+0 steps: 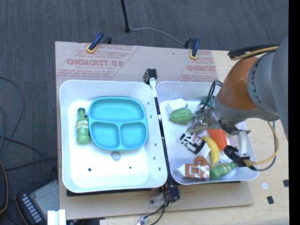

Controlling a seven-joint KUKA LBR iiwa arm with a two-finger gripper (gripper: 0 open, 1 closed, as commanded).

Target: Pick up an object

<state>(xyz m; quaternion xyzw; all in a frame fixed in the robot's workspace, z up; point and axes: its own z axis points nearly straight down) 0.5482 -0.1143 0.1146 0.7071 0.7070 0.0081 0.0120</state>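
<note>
My gripper [200, 122] hangs low over the middle of the right bin [164, 139], under the grey arm with its orange band [236, 86]. Just left of it lies a bumpy green fruit [180, 115] beside a white block [175, 105]. Below the gripper sit a black-and-white patterned item [191, 141], a yellow banana [212, 149] and an orange piece [218, 136]. A brown carton [197, 170] and a green item [223, 169] lie by the bin's front wall. I see nothing lifted off the bin floor.
The left bin [68, 163] holds a blue divided plate [117, 123], a green bottle [82, 125] at its left and a small grey disc [116, 156]. A black cable with a yellow lead [253, 162] hangs off the arm over the right bin's front corner.
</note>
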